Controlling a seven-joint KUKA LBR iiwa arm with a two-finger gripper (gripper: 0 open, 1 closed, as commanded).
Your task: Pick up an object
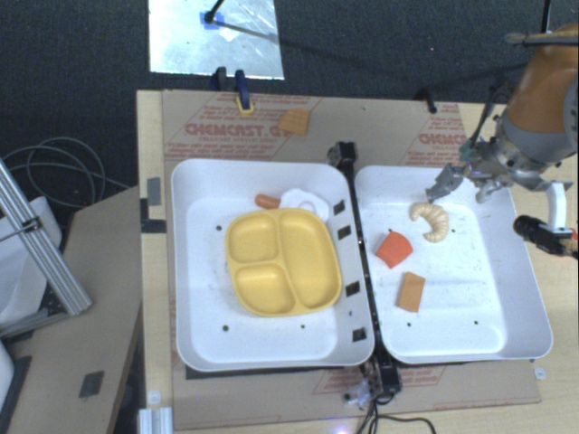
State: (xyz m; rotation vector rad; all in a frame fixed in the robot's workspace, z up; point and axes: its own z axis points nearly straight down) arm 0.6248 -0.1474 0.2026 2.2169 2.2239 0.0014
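Note:
The right bin holds three things: a cream croissant-shaped piece near its far edge, a red-orange wedge to the left of centre, and a tan block nearer the front. My gripper hangs over the bin's far right part, just above and to the right of the croissant piece. Its fingers are spread apart and nothing sits between them. The left bin carries a yellow divided plate, with a small orange sausage and a white item behind it.
A black hinge strip runs between the two bins. Beyond the bins, a tan piece lies on the cardboard, and a blue and yellow clamp stands at the bench's far edge. A shiny foil sheet lies on the floor.

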